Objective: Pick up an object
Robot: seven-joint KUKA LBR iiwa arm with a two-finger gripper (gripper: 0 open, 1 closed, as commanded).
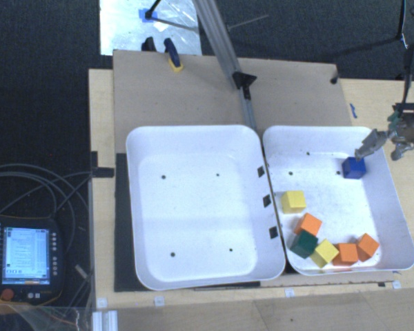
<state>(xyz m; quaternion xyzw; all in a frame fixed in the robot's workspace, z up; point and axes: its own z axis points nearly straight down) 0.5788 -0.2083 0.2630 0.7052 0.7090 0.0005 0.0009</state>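
Tan surface (193, 95) carries two white bins; the right bin (400, 212) holds a blue cube (353, 167) near its far-right edge, apart from the other blocks. Pincer (386, 145) hovers w/ fingers spread just above-right of the cube, nothing held. Prob best to centre over the cube, drop straight, then close.

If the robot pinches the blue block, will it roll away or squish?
Probably neither. The blue block looks like a cube with flat faces, so it should sit still or slide rather than roll. Its crisp edges suggest it is stiff, not squishy. It sits apart from the other blocks in the right bin, so the gripper probably has room.
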